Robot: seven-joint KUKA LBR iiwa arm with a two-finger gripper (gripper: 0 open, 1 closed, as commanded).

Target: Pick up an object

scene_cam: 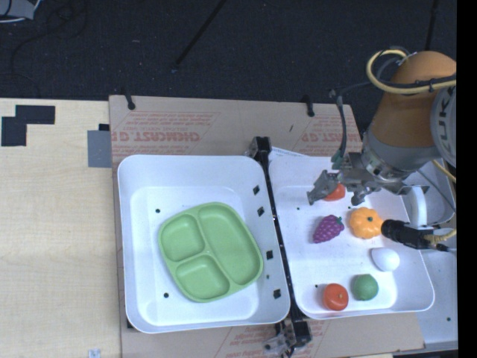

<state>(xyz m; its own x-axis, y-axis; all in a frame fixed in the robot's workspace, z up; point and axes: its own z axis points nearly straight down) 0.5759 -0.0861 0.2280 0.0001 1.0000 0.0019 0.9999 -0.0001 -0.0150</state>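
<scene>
My gripper (337, 188) sits low in the right-hand shallow white plastic bin (417, 293), fingers spread either side of a small red-orange round toy fruit (336, 192) just above the purple plastic grape cluster (328, 228); not clamped, lift still to do.

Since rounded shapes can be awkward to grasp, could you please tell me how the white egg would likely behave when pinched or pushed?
The white egg looks smooth and rounded, so it may slip from a pinch. Lying on the bin's flat floor, it would probably roll if nudged.
</scene>
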